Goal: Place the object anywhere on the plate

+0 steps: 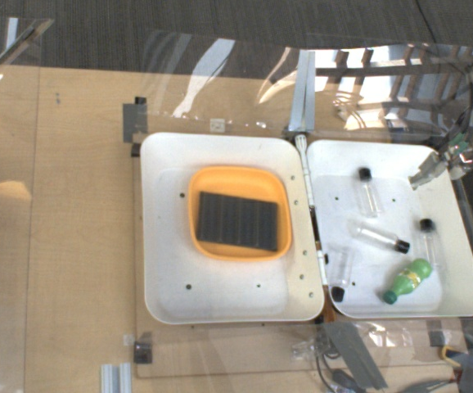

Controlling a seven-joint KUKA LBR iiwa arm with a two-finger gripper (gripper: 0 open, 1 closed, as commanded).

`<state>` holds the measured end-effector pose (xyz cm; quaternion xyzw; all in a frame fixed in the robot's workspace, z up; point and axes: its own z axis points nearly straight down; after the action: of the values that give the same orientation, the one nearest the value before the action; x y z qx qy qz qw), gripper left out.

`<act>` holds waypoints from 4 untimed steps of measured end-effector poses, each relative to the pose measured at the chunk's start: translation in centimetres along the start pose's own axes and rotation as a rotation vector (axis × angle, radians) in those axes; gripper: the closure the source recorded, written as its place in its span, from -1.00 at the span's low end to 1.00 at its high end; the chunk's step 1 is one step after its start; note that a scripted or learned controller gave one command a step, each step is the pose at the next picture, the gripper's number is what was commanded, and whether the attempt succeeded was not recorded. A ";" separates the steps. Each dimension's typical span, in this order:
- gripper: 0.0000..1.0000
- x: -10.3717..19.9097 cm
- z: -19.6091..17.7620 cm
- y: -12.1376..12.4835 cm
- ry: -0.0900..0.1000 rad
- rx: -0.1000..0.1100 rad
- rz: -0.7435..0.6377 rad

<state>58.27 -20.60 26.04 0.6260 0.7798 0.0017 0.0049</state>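
Note:
An orange plate (239,183) lies in the left bin (167,285), with a dark ridged rectangle covering its middle. In the right bin (457,301) a small green bottle (408,279) lies on its side near the front right. Several clear vials with black caps lie around it: one (367,193) at the back, one (380,237) in the middle, one (427,240) to the right and one (340,275) by the left wall. My gripper (427,172) hangs over the right bin's back right corner, apart from every object.
A metal divider bar (304,97) runs back from the seam between the bins. Cables and frame parts crowd the back right (457,97). The bare wooden bench (56,219) stretches to the left of the bins.

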 end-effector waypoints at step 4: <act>1.00 7.9 4.4 -7.8 0.002 -0.001 -0.296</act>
<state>48.98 -14.59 21.51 0.5043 0.8635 0.0017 0.0047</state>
